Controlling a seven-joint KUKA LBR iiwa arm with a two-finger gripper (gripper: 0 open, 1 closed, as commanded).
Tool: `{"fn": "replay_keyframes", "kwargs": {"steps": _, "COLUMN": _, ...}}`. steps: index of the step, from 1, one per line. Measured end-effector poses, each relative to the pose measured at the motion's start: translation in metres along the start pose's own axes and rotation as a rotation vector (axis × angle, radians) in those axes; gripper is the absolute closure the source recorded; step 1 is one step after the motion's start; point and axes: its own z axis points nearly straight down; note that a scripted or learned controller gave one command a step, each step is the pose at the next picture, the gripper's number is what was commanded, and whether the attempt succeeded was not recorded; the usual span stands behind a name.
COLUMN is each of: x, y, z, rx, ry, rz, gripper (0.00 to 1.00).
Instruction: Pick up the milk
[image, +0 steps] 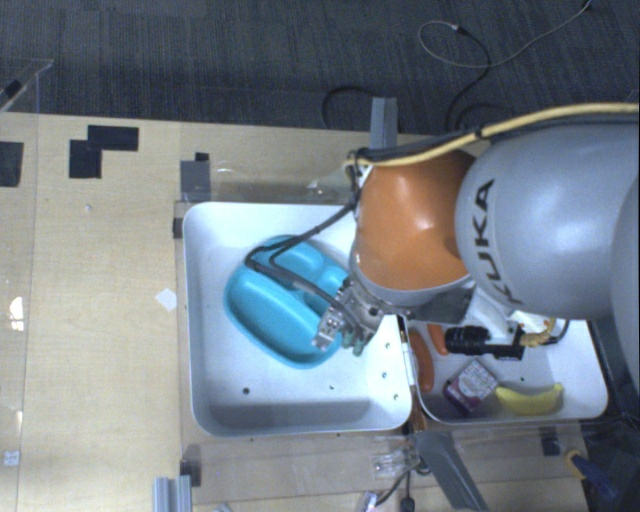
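Gripper (338, 335), grip state indeterminate, over smooth rounded blue plastic container (275, 312); banana (528, 400) and purple carton (468, 388) right of it.

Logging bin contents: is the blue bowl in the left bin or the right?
Left bin: the blue bowl lies on its floor, under the gripper.

A pale wooden bench (100, 330) carried two shallow white bins side by side. The left bin (300, 405) sat near the middle; the right bin (585, 400) touched its right wall. Black tape patches (100, 148) lay at the far left, beside a dark carpeted floor (250, 50).
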Motion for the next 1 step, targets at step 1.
{"fn": "replay_keyframes", "kwargs": {"steps": 1, "x": -0.0571, "y": -0.001, "z": 0.0422, "rx": 0.001, "ry": 0.0, "rz": -0.054, "gripper": 1.0}}
